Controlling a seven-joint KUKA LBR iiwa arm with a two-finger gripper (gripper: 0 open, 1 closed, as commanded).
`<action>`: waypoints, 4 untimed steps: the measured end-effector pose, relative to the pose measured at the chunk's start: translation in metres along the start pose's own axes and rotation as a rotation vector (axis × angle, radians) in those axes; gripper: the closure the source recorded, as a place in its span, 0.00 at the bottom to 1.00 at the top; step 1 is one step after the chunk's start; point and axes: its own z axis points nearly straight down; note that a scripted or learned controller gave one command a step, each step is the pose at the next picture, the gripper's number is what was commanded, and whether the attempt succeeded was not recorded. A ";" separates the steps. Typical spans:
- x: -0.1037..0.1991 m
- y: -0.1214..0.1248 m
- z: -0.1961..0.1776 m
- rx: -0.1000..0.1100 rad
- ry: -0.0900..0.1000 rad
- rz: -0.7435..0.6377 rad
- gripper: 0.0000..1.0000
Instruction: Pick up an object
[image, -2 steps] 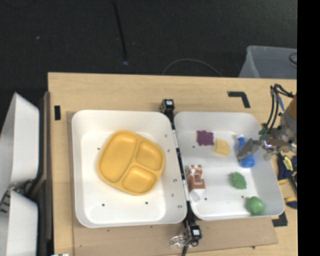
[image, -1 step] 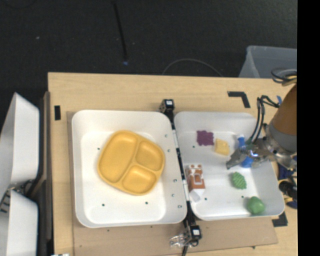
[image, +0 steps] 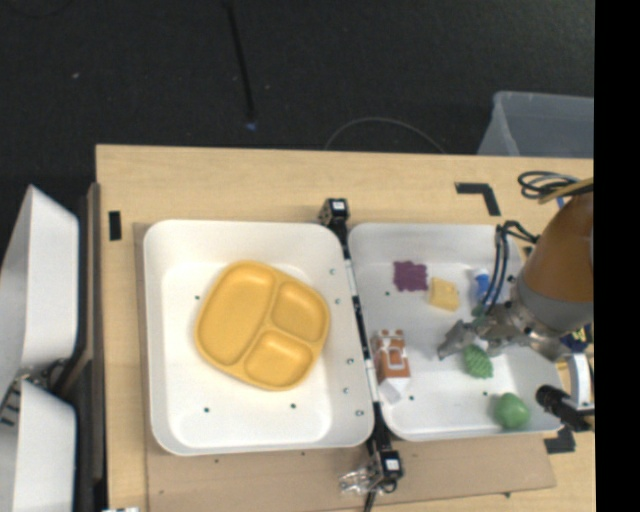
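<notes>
**Gripper low in the right bin, over a green object**

You see a light wooden bench (image: 250, 180) on a dark floor, with a pale translucent box (image: 535, 122) behind it at the upper right and white containers (image: 45, 300) at the left edge. Two shallow white bins stand side by side on the bench. The left bin (image: 175, 400) holds a yellow divided plate (image: 262, 324), which lies a little rotated against the bin walls.

In the right bin (image: 425, 420) you find a purple piece (image: 410, 275), a yellow piece (image: 444, 293) just beside it, an orange and white item (image: 391, 356) near the dividing wall, and a green round object (image: 511, 410) near the front right corner. A second green object (image: 478, 363) lies directly under the gripper (image: 470, 342). It is small and lumpy; its long axis I cannot tell.

The arm (image: 562, 265) comes from the right and the gripper is low over this green object, touching or almost touching it. Whether the claw is released or clenched, I cannot tell.
</notes>
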 end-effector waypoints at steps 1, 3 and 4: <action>-0.001 0.002 -0.015 -0.009 -0.002 0.004 1.00; 0.002 0.007 -0.080 -0.009 -0.002 -0.004 1.00; 0.049 0.013 -0.078 -0.006 0.001 -0.008 1.00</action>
